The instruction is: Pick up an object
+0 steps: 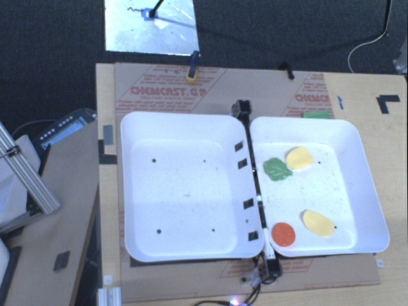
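The right bin [363,164] holds a green leaf-shaped piece [276,169] near its left side. A yellow piece [298,158] lies just right of it and a little farther back. A second yellow piece [318,222] rests toward the front right. A round red-orange piece [284,234] sits in the front left corner of that bin.
The left bin [185,187] stands beside the right one, joined along a black clipped seam [252,183]. A shiny metal sheet [151,16] lies behind the bench. A yellow clamp [192,75] sits on the board's back edge. A grey frame [22,171] stands at far left.
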Available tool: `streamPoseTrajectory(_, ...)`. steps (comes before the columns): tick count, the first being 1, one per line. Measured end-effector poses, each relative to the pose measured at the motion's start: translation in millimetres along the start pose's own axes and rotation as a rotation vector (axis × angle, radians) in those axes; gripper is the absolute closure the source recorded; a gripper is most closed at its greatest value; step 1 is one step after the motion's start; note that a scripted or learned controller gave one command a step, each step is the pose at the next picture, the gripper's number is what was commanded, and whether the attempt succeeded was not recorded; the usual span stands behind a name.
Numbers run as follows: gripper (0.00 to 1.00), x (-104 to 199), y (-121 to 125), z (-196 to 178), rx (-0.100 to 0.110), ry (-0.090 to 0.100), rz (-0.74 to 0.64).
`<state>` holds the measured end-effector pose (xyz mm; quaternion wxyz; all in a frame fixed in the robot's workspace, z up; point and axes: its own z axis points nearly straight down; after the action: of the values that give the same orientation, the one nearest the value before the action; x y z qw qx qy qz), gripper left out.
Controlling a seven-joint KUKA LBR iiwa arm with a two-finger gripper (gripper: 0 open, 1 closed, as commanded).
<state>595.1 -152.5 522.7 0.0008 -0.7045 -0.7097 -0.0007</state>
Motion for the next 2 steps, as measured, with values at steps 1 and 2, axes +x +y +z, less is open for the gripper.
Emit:
streamPoseTrajectory(1,1.0,-56.9,66.8,-13.4,-0.008,-0.007,0.007)
streamPoseTrajectory(2,1.0,-41.6,-22.2,23.0,0.002,0.0,0.008)
